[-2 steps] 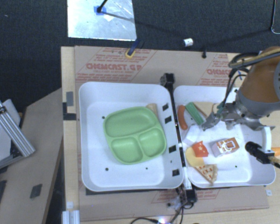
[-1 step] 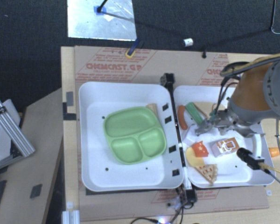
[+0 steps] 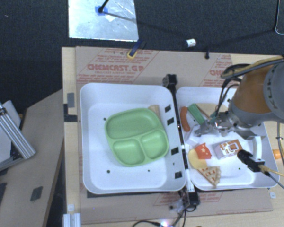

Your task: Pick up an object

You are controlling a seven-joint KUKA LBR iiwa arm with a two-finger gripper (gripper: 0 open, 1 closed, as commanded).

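Two shallow white plastic bins sit side by side on the bench. The left bin holds a pale green divided plate with three compartments, and a tan sliver pokes out past the plate's upper right edge. The right bin holds several small toys: a red sausage-shaped piece near its left wall, a dark green block just beside it, a red wedge, a yellow rounded piece touching that wedge, a brown waffle-like triangle and a small orange-and-white box. The grey arm with its orange band reaches in from the right, and its gripper hangs low over the right bin, close below the green block (whether it is open or closed cannot be made out).
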